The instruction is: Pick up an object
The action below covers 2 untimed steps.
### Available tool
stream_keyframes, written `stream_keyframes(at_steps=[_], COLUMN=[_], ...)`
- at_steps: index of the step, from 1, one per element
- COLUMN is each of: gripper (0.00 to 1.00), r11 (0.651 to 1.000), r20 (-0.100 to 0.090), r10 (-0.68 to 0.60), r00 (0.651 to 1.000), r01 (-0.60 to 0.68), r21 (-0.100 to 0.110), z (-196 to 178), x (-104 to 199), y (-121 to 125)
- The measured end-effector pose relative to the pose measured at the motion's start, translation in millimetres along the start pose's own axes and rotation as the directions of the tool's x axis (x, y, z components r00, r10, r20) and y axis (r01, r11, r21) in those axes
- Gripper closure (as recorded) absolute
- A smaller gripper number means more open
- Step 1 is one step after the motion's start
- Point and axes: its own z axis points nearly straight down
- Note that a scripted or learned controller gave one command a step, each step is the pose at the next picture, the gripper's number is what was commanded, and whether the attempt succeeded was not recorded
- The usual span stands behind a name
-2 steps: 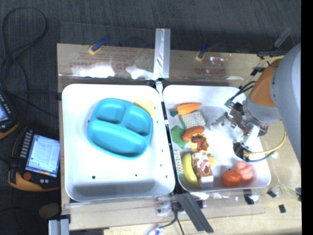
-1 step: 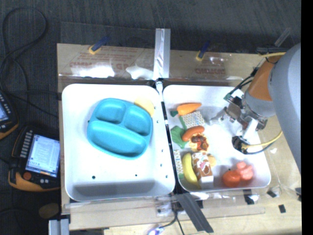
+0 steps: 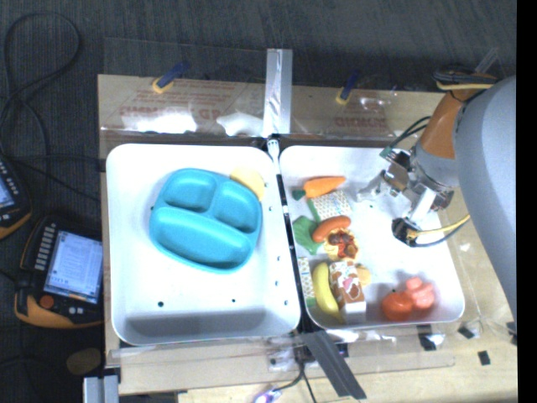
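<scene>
Worktop (image 3: 193, 91) carrying two white bins side by side. The arm (image 3: 495, 166) enters from the right, its orange band above the wrist. The left bin (image 3: 126, 250) holds a blue divided tray (image 3: 205, 217) with a small yellow piece (image 3: 248, 180) at its upper right edge. The right bin (image 3: 449, 250) holds the candidate objects, packed along its left wall and lower edge: a carrot (image 3: 323, 185), a sausage-like piece (image 3: 331, 227), a banana (image 3: 323, 286), a block-like toy (image 3: 347, 285), and a red-and-pink pair (image 3: 409, 297) in the lower right corner. The gripper (image 3: 409, 193) sits over the bin's bare upper right area, nothing visible between its parts; whether it is spread or closed cannot be told at this size. Likely failures: a descent from this position meets only bare floor, well apart from any object; among the crowded items, a grasp may nudge neighbours or catch two touching pieces; objects pressed against the wall leave little room on that side
</scene>
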Motion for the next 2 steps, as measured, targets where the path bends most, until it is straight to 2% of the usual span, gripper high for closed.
stream_keyframes(at_steps=[1,2], gripper=[0.0,0.0], r11=[0.999,0.999], r20=[0.002,-0.009], r10=[0.035,0.045], r00=[0.999,0.999], r01=[-0.035,-0.045], r21=[-0.001,-0.015], z=[1,-5], x=[19,-31], y=[25,-31])
